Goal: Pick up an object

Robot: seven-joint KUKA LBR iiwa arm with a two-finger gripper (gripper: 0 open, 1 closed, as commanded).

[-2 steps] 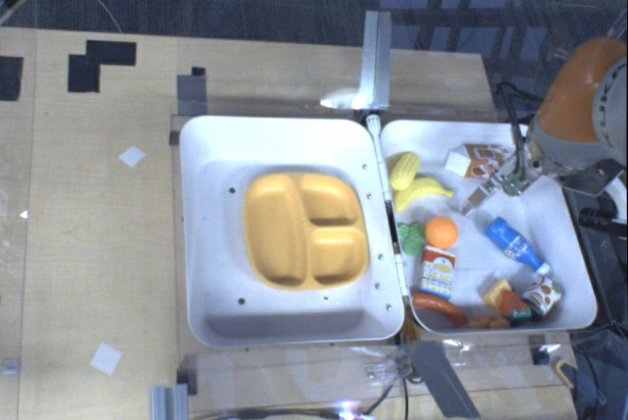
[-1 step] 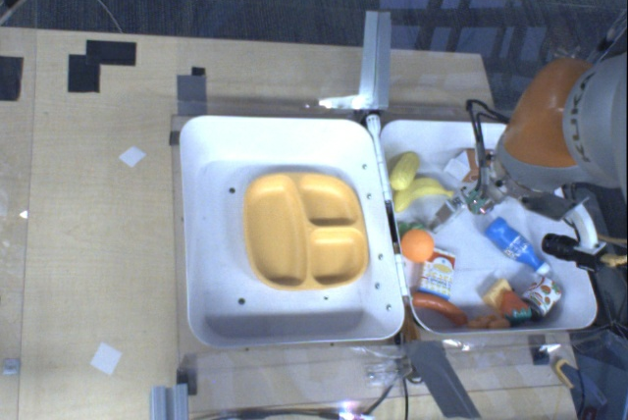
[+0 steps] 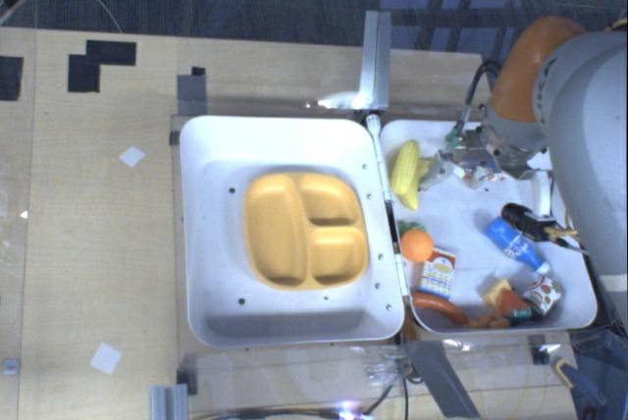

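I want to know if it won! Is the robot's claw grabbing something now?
Gripper: cannot be told; it sits over the right bin beside the yellow toy.

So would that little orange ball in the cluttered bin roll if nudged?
Probably: the orange ball looks round and smooth, so it may roll or slip. The small carton beside it would likely stop it soon.

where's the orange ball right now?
Camera view: the orange ball sits in the right bin, close to its left wall, between the yellow banana-like toy above it in the picture and the printed packet below.
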